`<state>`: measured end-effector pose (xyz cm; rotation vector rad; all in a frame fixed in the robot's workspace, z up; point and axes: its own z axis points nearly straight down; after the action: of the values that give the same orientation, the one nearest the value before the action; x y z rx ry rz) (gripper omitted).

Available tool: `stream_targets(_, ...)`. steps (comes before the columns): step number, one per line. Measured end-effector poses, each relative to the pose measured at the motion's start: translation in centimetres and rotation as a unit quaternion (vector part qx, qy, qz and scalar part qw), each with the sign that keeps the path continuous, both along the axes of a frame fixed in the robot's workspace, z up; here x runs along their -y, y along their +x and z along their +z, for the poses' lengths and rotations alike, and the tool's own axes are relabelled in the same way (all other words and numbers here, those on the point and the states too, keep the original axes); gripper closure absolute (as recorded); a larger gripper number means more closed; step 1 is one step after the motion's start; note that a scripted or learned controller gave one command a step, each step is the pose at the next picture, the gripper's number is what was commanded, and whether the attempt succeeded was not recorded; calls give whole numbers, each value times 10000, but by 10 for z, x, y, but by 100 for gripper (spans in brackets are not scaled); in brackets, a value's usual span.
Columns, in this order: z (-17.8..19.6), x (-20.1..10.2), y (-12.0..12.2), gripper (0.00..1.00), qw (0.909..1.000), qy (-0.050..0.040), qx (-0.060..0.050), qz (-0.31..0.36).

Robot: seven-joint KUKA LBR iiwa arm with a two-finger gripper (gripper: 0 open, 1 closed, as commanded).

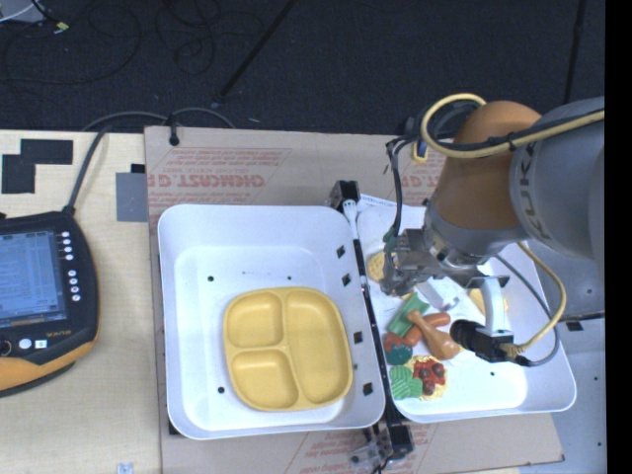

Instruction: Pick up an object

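Arm (494, 186) overhead; toy food pile (420, 349) lies just below its fingers (400, 279).

Yellow 3-compartment tray (286, 349) in left bin (188, 255); pendant (39, 289) left.

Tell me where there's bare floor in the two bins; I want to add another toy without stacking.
Left bin: bare floor runs between its far wall and the yellow divided plate, and along its left wall. Right bin: crowded in the middle, where toy food piles under the pincer; only its near right corner is bare.
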<state>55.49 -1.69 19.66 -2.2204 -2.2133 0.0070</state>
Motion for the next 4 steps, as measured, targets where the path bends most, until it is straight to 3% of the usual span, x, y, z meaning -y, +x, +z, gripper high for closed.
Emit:
stream_targets(1,181,21,-21,100,9999,-12,116,15)
stream_targets(2,257,7,-65,100,10000,-3,74,26)
stream_targets(3,305,-66,-79,100,10000,-1,49,56)
stream_targets(4,103,-100,-60,100,10000,-23,-64,29)
